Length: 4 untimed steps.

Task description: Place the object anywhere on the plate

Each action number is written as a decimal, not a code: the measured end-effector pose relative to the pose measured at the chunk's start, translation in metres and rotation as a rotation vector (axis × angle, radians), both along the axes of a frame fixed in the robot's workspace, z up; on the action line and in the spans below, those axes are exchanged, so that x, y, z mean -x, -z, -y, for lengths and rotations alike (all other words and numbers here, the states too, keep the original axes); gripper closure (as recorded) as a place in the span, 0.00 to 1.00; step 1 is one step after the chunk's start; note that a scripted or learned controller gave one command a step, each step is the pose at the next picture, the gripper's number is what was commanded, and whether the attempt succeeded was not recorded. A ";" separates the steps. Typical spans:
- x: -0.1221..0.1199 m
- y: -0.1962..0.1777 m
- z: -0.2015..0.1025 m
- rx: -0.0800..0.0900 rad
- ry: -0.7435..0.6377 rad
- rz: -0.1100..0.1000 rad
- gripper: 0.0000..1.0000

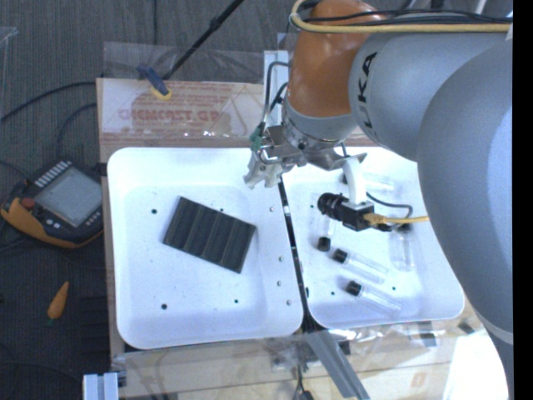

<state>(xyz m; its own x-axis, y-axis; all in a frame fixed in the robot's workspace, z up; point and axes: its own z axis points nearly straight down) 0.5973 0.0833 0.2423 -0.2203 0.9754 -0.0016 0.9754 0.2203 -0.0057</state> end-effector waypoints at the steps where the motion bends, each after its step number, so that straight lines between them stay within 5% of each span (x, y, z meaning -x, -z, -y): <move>1: -0.052 0.063 -0.082 -0.001 -0.275 -0.001 1.00; 2: -0.072 0.030 -0.118 -0.003 -0.608 0.004 1.00; 3: 0.032 -0.035 -0.148 -0.004 -0.588 0.000 1.00; 4: 0.055 -0.011 -0.134 -0.010 -1.554 0.000 1.00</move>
<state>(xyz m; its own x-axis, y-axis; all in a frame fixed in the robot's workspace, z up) 0.5421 0.2175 0.2528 -0.9791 -0.2035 0.0029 -0.2035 0.9791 0.0019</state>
